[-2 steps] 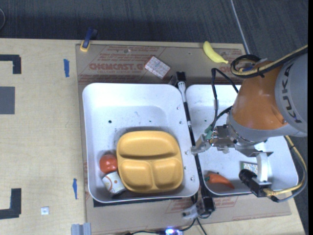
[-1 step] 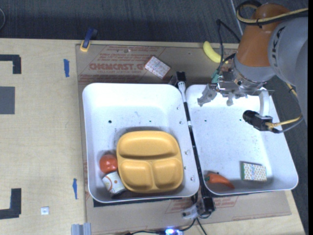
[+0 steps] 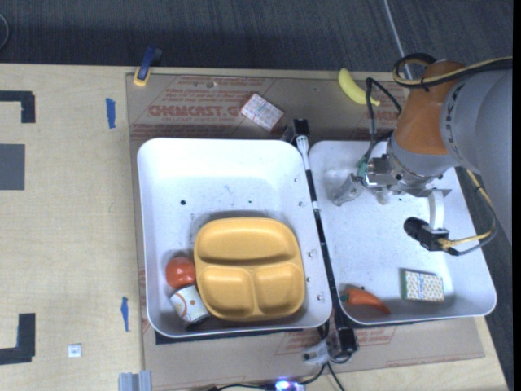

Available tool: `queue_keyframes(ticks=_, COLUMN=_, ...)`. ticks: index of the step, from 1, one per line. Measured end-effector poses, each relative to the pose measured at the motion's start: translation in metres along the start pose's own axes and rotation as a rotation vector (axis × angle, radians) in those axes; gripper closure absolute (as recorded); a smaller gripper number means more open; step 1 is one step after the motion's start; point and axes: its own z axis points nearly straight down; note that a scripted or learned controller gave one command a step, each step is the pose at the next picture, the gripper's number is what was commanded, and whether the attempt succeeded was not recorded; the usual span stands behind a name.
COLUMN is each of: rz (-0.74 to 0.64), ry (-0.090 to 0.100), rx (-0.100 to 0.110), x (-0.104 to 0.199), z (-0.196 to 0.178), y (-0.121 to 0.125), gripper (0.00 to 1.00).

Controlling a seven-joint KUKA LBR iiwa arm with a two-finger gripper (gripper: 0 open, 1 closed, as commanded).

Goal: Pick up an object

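While the left bin (image 3: 155, 218) crowds a yellow compartment tray (image 3: 248, 265), a red ball (image 3: 180, 271) and a small can (image 3: 188, 304) along its front edge, your easier pick is probably the right bin's (image 3: 480, 296) orange carrot toy (image 3: 363, 297) in the front-left corner: likely light and stiff; grip its middle. The gripper (image 3: 356, 182) hovers near the back-left corner, touching nothing I can see; whether it is released or clenched, I cannot tell.

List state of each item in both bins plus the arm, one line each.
Yellow three-compartment plastic tray: flat in left bin, compartments up.
Orange-red ball: left of tray, touching it.
White-and-orange cup: on its side at tray's corner.
Orange plastic carrot: lying in right bin.
Patterned flat card: lying in right bin.
Gripper: over right bin, holding nothing visible.
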Motion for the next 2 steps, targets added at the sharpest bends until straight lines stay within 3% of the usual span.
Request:
queue_keyframes(ticks=1, rz=0.001, ry=0.001, rx=0.003, x=-0.005, z=0.0, y=-0.113, gripper=0.0)
queue_keyframes(ticks=2, rz=0.001, ry=0.001, rx=-0.001, x=0.011, z=0.0, y=-0.14, gripper=0.0)
